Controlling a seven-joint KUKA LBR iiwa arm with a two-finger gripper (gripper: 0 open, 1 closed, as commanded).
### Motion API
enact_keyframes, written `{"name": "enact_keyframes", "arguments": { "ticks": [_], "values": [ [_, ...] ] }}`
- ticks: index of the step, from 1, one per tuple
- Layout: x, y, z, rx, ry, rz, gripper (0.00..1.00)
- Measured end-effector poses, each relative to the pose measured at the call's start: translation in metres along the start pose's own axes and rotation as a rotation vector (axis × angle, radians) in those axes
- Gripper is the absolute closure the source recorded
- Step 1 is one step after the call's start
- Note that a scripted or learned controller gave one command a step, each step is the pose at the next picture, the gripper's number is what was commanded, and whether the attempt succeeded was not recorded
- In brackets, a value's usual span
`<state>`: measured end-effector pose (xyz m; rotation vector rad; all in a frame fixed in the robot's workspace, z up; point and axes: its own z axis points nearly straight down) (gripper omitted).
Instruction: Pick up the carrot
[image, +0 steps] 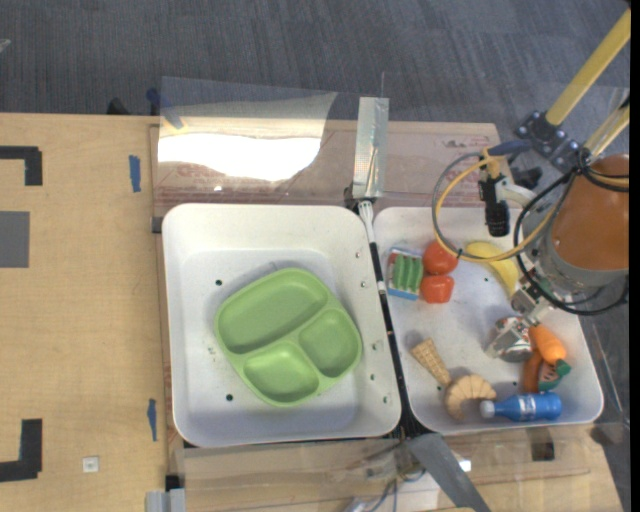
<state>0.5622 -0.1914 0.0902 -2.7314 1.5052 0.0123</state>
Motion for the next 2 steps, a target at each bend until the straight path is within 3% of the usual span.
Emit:
{"name": "enact_keyframes", "arguments": {
  "ticks": [1, 2],
  "values": [
    [-0.027, 0.05, -0.009, 0.005, 0.004, 0.168, 0.0],
    [-0.091, 0.027, -0.009, -0.009, 0.017, 0.359, 0.0]
  ]
}}
